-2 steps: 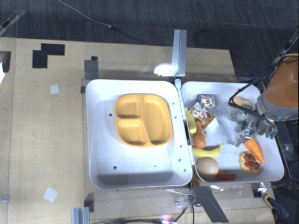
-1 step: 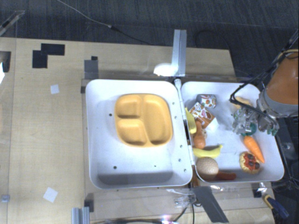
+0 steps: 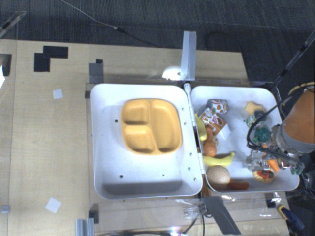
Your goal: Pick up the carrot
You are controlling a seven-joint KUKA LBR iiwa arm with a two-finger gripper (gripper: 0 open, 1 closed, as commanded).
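A small orange, elongated piece that looks like the carrot [image 3: 210, 133] lies at the left side of the right bin [image 3: 236, 93], between a patterned packet [image 3: 215, 118] and a yellow banana [image 3: 219, 158]. The grey arm with its orange band [image 3: 300, 124] reaches in from the right. Its gripper [image 3: 263, 160] hangs low over the bin's front right corner, well to the right of the carrot. Just under the gripper lies a round orange-yellow item [image 3: 265, 175]; whether the gripper touches it cannot be told.
The left bin [image 3: 106, 146] holds a yellow divided tray [image 3: 150, 125]. The right bin is crowded: a patterned box [image 3: 218, 105], a brown round item [image 3: 218, 175], a red sausage [image 3: 239, 185], a pale item [image 3: 254, 107] and a green one [image 3: 261, 132]. Black cables loop beside the wrist.
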